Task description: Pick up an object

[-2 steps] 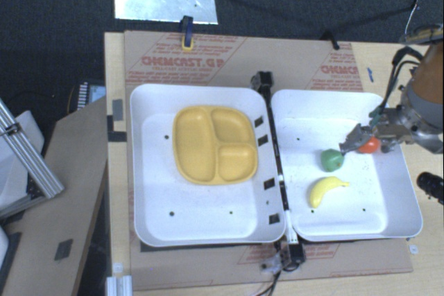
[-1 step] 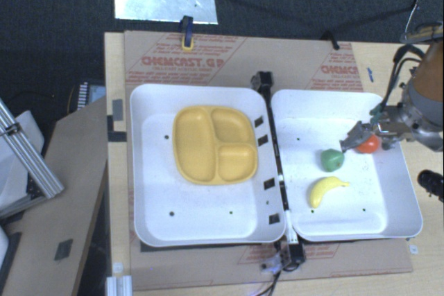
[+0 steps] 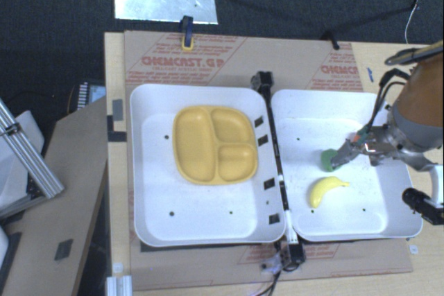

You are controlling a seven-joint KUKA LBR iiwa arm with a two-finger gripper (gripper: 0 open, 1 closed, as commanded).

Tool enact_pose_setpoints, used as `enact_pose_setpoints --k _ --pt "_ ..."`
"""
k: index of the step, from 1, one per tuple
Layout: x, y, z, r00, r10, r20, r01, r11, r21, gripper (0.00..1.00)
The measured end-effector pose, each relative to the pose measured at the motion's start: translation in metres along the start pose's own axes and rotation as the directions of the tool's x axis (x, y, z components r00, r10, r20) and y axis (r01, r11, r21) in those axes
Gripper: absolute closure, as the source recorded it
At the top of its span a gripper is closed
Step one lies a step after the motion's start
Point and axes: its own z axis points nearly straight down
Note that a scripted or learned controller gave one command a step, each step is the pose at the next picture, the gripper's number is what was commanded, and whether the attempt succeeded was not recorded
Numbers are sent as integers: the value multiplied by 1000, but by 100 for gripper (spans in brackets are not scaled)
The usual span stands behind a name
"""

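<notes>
Camera view, single entry.

Item 1: end effector (image 3: 338, 160), two-finger, dark grey, on the grey arm with orange band (image 3: 420, 104) reaching in from the view's right. It sits low over the right-hand shallow white plastic bin (image 3: 305, 107), tip pointing toward the view's left and slightly down. Whether it is apart or together cannot be told; the tip merges with the object beside it.

Item 2: small round green object (image 3: 325, 160), matte, resting on the floor of the right-hand bin. Position: directly at the tip of the end effector, on its left side in the view, touching or very nearly so; actual contact cannot be confirmed. No long axis to speak of. It is not visibly held.

Item 3: yellow plastic banana (image 3: 326, 189), curved. Position: just below the end effector in the view, near but apart. Long axis runs roughly left to right, tilting up toward the right.

Item 4: yellow three-compartment plastic plate (image 3: 214, 144), in the left-hand shallow white bin (image 3: 149, 218). Position: well apart, to the left of the end effector, across the divider between the bins.

Judgement: the green object is the nearest candidate, and the coming move turns on whether it lies within the end effector's reach or merely against its tip.
</notes>
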Motion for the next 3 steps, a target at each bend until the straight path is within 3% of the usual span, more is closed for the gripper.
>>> enact_pose_setpoints --k 2,3 --pt "11 4 91 1000 0 -1 0 1000 0 0" --pt "11 5 79 1000 0 1 0 1000 -4 100"
